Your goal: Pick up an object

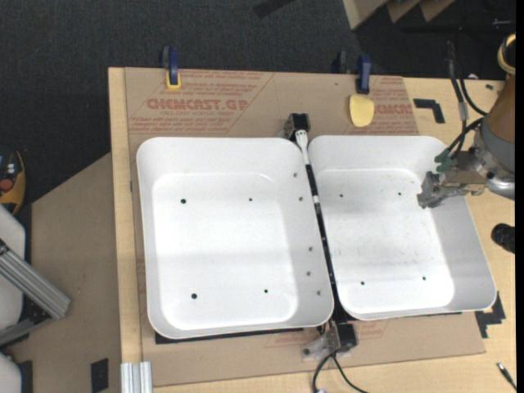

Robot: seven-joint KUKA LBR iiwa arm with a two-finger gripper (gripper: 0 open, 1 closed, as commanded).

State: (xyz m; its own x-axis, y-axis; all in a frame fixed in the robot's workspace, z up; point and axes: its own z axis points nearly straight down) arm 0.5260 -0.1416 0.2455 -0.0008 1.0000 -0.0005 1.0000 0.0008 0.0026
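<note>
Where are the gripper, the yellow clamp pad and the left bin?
gripper (429, 196): camera view, fingertip end.
yellow clamp pad (361, 110): camera view, its middle.
left bin (146, 219): camera view, left rim.

Red "CHEMCAST GP" print runs across the brown board (246, 97).

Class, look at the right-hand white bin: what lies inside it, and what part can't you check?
Inside the right bin only its white floor with a few small dark dots and faint scuff marks shows. The gripper hangs over its right side, covering a small patch of floor there.
</note>
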